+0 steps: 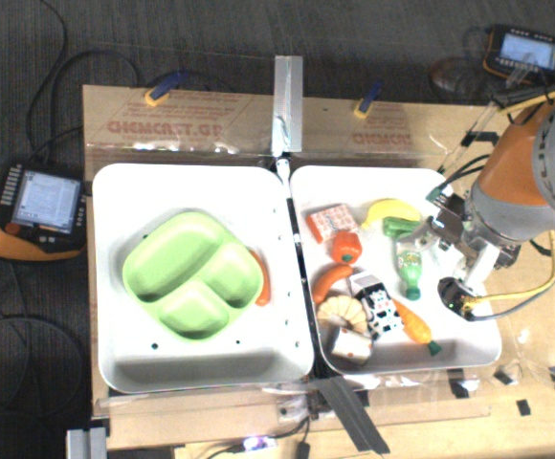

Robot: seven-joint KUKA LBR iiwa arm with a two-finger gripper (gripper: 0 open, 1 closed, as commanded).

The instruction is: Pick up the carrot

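Orange with a green stub, the carrot point(413, 324) is seen lying flat in the right bin point(477, 340), near its front wall. It is placed well below the gripper point(433, 229) in the view and is not touched by it. Whether the gripper is spread or closed cannot be told. A green bottle point(410, 272) is found just below and left of the gripper, between it and the carrot, and a yellow banana point(392, 210) is set just to its left.
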